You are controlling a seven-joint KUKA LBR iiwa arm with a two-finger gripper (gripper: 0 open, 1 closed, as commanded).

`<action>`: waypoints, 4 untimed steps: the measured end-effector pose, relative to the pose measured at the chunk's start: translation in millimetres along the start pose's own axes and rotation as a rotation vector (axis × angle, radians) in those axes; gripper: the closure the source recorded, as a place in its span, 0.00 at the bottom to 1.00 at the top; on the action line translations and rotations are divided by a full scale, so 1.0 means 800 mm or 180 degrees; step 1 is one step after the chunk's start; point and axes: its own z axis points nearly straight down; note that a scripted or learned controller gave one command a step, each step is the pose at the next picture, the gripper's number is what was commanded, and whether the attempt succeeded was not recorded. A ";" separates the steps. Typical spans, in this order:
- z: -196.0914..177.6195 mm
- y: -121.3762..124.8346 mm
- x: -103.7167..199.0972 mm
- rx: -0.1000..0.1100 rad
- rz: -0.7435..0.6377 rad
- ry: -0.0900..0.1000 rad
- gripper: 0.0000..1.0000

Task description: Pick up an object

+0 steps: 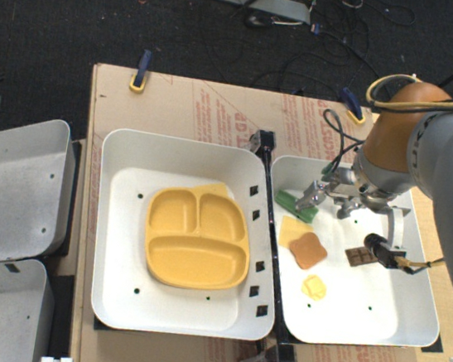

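Left bin: one yellow divided tray, central. Right bin: one green block near its left wall, one pale yellow slice, one brown toast piece, one small yellow piece. Gripper hangs beside the green block; whether it grips anything cannot be told.

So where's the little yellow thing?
The little yellow thing lies in the right bin, near its front, just below the brown toast-shaped piece.

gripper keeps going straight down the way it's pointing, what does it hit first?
Most likely the flat green piece at the upper left of the right white bin: the gripper hangs right beside it. Height is unclear from this slant, so it may land on bare bin floor next to it.
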 end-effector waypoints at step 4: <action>-0.173 -0.005 0.001 -0.0007 -0.0009 0.0001 1.00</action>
